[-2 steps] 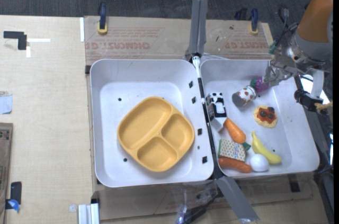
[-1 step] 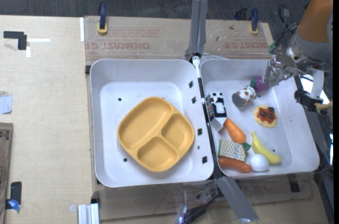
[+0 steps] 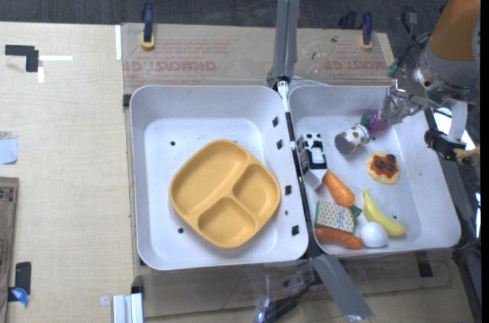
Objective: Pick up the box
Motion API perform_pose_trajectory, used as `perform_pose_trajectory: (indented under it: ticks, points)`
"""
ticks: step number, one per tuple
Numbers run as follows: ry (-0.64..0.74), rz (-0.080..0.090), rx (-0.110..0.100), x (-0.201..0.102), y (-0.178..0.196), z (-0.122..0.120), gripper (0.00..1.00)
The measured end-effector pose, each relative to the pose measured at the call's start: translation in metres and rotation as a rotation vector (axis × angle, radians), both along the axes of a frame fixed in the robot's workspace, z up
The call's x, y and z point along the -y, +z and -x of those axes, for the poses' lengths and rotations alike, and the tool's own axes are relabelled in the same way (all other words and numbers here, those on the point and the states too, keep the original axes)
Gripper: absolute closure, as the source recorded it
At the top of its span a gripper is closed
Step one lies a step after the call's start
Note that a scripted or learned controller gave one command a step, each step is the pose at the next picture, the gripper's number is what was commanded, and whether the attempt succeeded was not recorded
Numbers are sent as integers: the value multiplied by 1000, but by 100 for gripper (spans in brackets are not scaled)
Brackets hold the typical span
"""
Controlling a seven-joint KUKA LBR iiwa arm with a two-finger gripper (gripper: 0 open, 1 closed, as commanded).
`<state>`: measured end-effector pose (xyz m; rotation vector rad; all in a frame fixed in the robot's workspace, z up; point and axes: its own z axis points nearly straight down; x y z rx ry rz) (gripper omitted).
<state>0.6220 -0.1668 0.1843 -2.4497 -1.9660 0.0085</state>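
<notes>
Arm: your grey arm [image 3: 452, 46] enters at about 2 o'clock in the frame, its orange band showing at the upper right edge.
Wrist: you see it angled down and toward 9 o'clock from the band, cables trailing beside it.
Gripper: your gripper [image 3: 393, 106] sits at roughly 3 o'clock from frame centre, low over the right-hand bin; its state is unclear from this angle.

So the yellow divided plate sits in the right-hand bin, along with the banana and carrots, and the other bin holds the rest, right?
Not quite. The camera view shows the yellow divided plate lying alone in the left bin. The banana and carrots are in the right bin, along with the small box and the other toy foods.
</notes>
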Motion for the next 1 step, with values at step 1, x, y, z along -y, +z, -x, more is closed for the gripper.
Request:
perform_pose_trajectory:
  ticks: [1]
  points:
    - [0, 0, 0, 0, 0, 0, 0]
